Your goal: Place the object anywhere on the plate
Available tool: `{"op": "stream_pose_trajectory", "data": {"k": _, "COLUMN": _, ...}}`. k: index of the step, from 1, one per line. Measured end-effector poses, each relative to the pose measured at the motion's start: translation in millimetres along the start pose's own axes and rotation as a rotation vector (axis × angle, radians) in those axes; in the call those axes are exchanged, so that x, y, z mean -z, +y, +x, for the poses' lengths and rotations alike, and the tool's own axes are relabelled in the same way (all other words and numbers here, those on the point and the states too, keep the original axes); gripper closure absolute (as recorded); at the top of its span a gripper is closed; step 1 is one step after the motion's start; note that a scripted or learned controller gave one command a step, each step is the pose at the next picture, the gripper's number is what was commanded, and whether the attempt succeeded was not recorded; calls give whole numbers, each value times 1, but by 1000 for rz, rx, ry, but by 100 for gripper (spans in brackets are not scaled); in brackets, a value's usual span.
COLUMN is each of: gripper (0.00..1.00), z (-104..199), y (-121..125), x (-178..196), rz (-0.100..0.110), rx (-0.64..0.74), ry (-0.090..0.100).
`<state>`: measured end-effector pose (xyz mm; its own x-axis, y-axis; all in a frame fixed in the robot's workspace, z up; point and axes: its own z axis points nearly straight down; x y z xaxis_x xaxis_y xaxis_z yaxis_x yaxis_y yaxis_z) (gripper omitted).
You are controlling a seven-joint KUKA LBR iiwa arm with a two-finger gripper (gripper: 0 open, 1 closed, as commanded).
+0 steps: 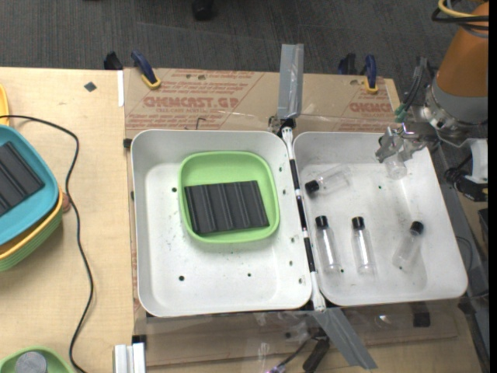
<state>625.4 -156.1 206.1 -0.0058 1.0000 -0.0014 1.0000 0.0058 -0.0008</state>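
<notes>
A green square plate (189,171) lies in the left white bin (155,270). A dark ridged pad (227,207) rests on the plate. Several clear vials with black caps lie in the right bin (435,286): one near its left wall (328,183), two upright-lying side by side (327,245) (363,247), one further right (408,247). My gripper (394,148) hangs over the right bin's far right corner. A pale translucent shape (399,165) shows just under it; I cannot tell whether it is a held vial.
A cardboard sheet (194,99) with clamps lies behind the bins. Stacked blue and green dishes (23,200) and a black cable (78,231) sit on the wooden bench at the left. The arm's orange band (466,49) rises at the top right.
</notes>
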Motion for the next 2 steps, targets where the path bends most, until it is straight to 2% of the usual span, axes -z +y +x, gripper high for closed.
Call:
{"op": "stream_pose_trajectory", "data": {"k": 1, "gripper": 0, "z": 0, "y": 0, "x": 0, "rz": 0, "rx": 0, "ry": 0}}
{"op": "stream_pose_trajectory", "data": {"k": 2, "gripper": 0, "z": -53, "y": 11, "x": 14, "rz": 0, "rx": -297, "ry": -1}}
